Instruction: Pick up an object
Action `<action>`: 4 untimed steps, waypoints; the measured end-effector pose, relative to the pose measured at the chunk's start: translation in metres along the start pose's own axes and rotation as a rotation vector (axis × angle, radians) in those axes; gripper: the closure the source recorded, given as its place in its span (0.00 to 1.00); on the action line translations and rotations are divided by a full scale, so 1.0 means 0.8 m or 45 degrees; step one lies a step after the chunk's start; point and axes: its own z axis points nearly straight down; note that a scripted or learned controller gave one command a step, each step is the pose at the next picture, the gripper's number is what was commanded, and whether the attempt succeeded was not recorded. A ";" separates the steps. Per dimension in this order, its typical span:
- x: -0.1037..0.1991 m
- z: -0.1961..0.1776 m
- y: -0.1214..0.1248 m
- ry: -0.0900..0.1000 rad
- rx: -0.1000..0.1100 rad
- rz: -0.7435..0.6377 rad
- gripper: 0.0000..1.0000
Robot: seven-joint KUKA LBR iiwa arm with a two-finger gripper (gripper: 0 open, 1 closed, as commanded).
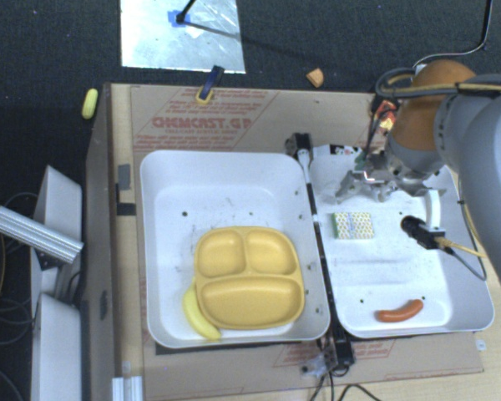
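The gripper [366, 189] hangs low at the 12 o'clock end of the right bin [376, 274], its fingers apart with nothing between them, probably set to drop on something close. A patterned pad [353, 225] lies flat just at its 6 o'clock, long axis 9 to 3. Farther toward 5 o'clock a sausage [399, 311] lies apart, pointing 8 to 2. The left bin [175, 190] holds a yellow plate [249, 276].

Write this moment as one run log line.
claw: above right bin, far end | sausage: right bin, near edge | tray, banana: left bin
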 end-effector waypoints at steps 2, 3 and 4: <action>-0.007 -0.001 0.020 -0.002 -0.001 0.001 0.00; -0.044 0.000 -0.071 -0.003 0.002 0.006 0.00; 0.022 -0.010 -0.110 -0.001 0.003 0.003 0.00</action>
